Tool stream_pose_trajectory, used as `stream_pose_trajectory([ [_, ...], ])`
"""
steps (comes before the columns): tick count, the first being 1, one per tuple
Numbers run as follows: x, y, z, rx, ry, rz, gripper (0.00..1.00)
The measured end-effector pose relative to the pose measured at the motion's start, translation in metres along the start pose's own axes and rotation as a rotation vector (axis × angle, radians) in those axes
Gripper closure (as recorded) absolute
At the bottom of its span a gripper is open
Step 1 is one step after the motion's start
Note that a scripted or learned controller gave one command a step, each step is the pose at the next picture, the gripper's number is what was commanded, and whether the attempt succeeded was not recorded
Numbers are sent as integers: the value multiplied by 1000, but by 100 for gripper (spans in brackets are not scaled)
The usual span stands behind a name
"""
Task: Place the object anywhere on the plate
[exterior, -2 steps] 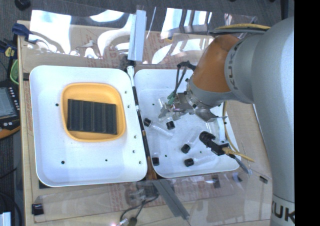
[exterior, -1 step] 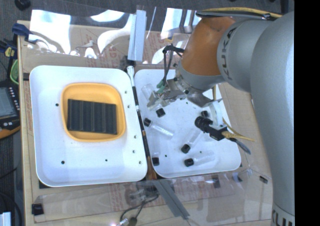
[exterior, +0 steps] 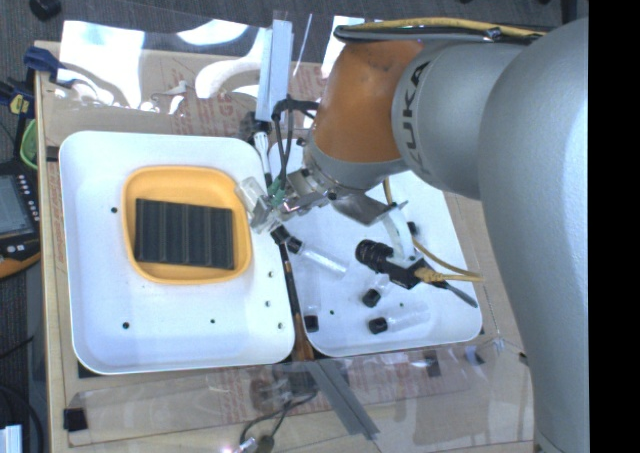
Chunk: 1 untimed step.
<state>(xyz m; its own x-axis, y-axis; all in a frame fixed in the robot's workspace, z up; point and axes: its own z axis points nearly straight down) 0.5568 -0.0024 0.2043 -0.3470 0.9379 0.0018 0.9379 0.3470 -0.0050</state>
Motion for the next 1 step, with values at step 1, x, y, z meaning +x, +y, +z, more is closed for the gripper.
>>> stream_pose_trajectory([
  [1, -1, 0, 0, 0, 0, 1, 0],
])
